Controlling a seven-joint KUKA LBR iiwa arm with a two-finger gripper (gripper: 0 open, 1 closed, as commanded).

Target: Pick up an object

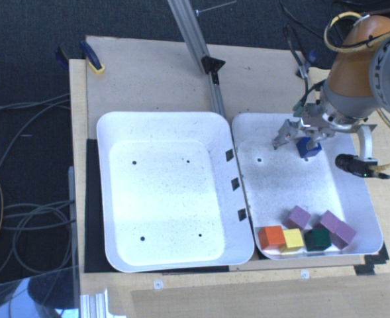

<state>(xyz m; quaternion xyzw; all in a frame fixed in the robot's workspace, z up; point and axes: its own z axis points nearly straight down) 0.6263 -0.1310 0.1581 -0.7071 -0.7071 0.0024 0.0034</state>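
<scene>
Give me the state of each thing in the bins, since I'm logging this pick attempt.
gripper: low over the right bin's far end, a blue object at its fingers; a grasp cannot be confirmed.
blue object: at the gripper, partly hidden.
orange block: resting, near edge.
yellow block: resting beside orange.
green block: resting beside yellow.
two purple blocks: resting, untouched.

A metal pole (193, 40) slants over the bench (148, 78), cables (22, 207) left.

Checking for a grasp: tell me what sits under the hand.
Under the hand a blue object shows against the right bin floor. The hand covers its top, so its shape and whether it is gripped cannot be seen.
</scene>
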